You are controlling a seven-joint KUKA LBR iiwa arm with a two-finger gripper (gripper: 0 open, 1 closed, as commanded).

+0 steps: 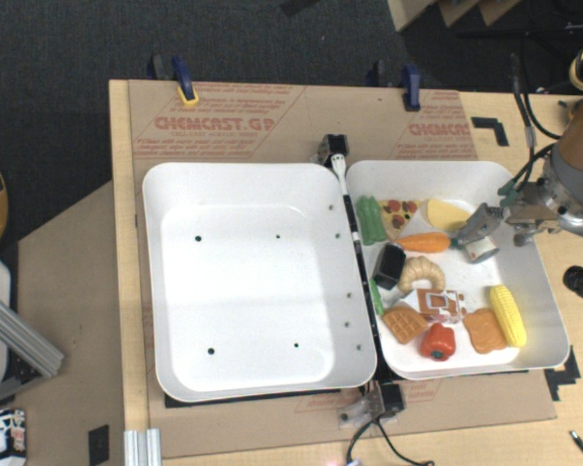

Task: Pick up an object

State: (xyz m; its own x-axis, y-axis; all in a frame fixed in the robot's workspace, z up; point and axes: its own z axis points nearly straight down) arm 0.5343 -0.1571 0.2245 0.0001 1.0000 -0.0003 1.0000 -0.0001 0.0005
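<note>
Jaws: you cannot tell from above whether they are parted or closed, and nothing shows between them. Your gripper (pixel 479 236) hangs over the right bin (pixel 549 299), the arm reaching in from the right edge. Just left of it lie a yellow cheese wedge (pixel 445 212) and a carrot (pixel 427 243); the corn cob (pixel 507 315) lies below it, apart.

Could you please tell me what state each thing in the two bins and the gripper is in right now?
Grey two-finger gripper: above the right bin, nothing seen in it.
Right white bin: holds all the toy food.
Left white bin: no food in it.
Yellow plastic corn cob: lying flat, near the right wall.
Orange plastic carrot: lying flat, near the gripper.
Red plastic tomato: resting among neighbours.
</note>
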